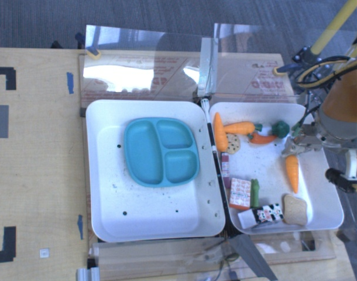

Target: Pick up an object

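Camera view, pincer [294, 147] above carrot [292, 173], right bin [333, 215]

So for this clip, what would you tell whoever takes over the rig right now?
Gripper: down in the right bin, by the top of a carrot; finger state unclear, nothing visibly held.
Right bin also holds more carrots, a cookie, a red carton, a green vegetable, a cow-print carton and bread.
Left bin: blue divided plate.
Done: nothing lifted.
Left: grasp and lift one object.
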Controlling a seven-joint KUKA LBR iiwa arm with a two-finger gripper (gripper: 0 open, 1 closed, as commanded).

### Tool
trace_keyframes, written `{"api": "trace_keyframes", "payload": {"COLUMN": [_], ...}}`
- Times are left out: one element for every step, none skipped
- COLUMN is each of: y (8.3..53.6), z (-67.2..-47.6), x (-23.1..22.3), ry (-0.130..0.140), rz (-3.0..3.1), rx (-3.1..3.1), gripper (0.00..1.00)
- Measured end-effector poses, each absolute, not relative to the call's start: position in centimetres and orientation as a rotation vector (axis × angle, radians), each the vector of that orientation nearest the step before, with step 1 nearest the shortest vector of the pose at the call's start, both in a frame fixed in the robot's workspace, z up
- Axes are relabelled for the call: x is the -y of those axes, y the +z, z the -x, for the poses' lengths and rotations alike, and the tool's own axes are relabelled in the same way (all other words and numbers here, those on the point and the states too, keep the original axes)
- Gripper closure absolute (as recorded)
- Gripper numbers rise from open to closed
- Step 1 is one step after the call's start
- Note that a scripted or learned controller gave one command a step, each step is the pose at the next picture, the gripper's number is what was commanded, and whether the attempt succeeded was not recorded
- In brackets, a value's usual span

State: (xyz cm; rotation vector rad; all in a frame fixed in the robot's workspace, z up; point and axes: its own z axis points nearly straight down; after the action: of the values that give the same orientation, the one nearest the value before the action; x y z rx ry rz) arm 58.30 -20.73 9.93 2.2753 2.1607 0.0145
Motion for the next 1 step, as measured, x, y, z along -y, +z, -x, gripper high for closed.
{"api": "trace_keyframes", "payload": {"y": [19.98], "z": [-60.88], "x": [15.87], "ry": [0.009], "rz": [-2.121], "rx": [-2.305], "gripper": [1.0]}}
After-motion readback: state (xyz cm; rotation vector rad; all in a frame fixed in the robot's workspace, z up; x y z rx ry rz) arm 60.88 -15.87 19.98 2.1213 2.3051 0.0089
